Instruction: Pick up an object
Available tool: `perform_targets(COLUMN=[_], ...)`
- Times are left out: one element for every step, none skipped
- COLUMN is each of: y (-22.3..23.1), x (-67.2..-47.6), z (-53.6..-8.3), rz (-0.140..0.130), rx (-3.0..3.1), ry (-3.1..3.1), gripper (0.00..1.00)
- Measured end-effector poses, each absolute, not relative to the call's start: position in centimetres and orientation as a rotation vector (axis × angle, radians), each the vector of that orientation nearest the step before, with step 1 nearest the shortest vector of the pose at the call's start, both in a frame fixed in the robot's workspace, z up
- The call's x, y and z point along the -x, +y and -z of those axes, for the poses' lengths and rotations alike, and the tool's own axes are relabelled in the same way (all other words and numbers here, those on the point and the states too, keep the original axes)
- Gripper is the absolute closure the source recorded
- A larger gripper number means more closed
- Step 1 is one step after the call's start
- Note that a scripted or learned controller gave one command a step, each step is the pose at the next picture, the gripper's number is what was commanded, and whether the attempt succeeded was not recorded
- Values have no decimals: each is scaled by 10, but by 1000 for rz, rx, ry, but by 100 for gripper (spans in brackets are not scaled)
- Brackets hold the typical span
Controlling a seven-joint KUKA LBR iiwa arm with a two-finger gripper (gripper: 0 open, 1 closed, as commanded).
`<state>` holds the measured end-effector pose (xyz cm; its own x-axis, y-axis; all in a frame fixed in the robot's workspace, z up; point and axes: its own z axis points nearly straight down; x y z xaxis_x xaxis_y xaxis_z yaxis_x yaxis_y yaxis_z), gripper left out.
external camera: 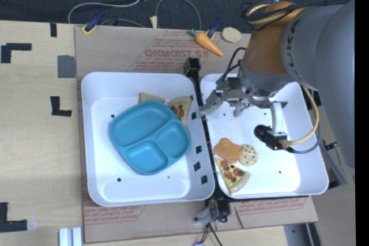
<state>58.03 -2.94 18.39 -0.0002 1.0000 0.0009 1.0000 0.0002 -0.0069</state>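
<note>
Pizza (233,176) in right bin (305,181): flat, light, stiff toy; pinch across edge. Gripper (222,98) near divider, spread cannot tell.

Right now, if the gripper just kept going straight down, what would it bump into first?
Probably the bare white floor of the right bin. The gripper hangs over that bin's upper left part, pointing down as far as this view shows. The toy foods lie nearer the camera, seemingly off its line, though depth is hard to judge.
</note>
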Motion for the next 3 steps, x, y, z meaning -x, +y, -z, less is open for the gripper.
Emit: perform_targets(y=[-39,-65,-103], x=[-499,-561,-589], z=[-184,-184,-99], rz=[-8,1,-8], rx=[2220,2222,2222], ry=[-2214,-2225,-2218], gripper=[0,0,0])
